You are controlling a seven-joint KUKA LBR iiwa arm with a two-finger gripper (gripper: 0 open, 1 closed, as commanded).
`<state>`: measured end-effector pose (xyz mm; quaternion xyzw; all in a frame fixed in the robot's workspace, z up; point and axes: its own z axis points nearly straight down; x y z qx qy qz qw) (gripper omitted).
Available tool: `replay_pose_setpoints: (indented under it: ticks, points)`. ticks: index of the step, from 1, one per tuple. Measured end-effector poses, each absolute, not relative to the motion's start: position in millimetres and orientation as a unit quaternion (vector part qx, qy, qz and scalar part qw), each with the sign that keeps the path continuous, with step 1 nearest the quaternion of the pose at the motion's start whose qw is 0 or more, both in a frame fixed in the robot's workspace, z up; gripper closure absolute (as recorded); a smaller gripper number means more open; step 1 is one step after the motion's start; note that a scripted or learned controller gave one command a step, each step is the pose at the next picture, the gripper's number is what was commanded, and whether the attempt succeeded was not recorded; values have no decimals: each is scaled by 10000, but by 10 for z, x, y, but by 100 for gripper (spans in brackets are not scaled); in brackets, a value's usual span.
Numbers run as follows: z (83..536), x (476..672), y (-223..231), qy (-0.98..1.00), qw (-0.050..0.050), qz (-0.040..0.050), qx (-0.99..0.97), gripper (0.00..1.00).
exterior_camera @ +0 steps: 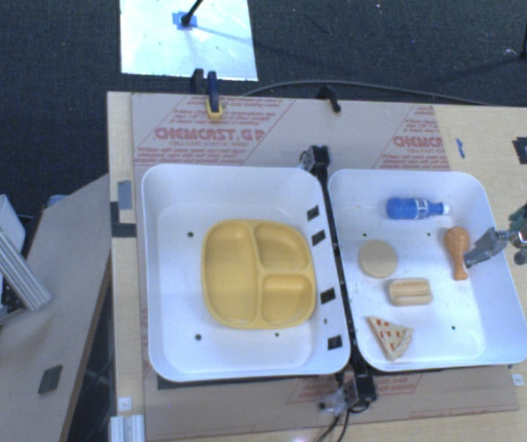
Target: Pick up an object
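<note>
Here the right bin (498, 325) holds the loose pieces, spread apart so each can be gripped alone: a blue bottle (415, 208), a round disc (378, 258), a bun (409, 291), a waffle wedge (391, 337) and a drumstick (457, 250). The gripper (490, 246) sits at that bin's right rim, just beside the drumstick, probably the target; whether the jaws are wide or closed I cannot tell. A yellow tray (256, 273) fills the left bin (176, 201).
</note>
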<state>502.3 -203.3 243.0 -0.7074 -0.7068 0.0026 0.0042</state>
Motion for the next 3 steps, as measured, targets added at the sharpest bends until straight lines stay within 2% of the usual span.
replay_pose_setpoints:
  ticks: [1,2,3]
  points:
    - [2489,5049,-2026,-7083,-7,-2,-7060,0]
    - [1924,5145,-2035,-7078,6,3,-7064,0]
    - [1501,5141,-1997,-7076,8,2,-7066,0]
